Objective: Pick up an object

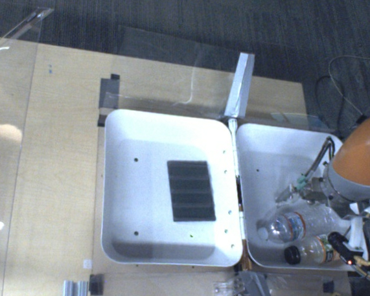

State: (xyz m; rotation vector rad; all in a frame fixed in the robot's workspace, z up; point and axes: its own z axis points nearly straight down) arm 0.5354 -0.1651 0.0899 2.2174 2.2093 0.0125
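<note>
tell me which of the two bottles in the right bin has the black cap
The smaller bottle along the bin's near wall; its black cap points left. The clear bottle just above it has a blue label and a pale cap.

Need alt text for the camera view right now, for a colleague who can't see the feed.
The grey arm with the orange band reaches from the right over the right bin, which holds clear plastic bottles near its front. The left bin holds a dark ridged block.
</note>
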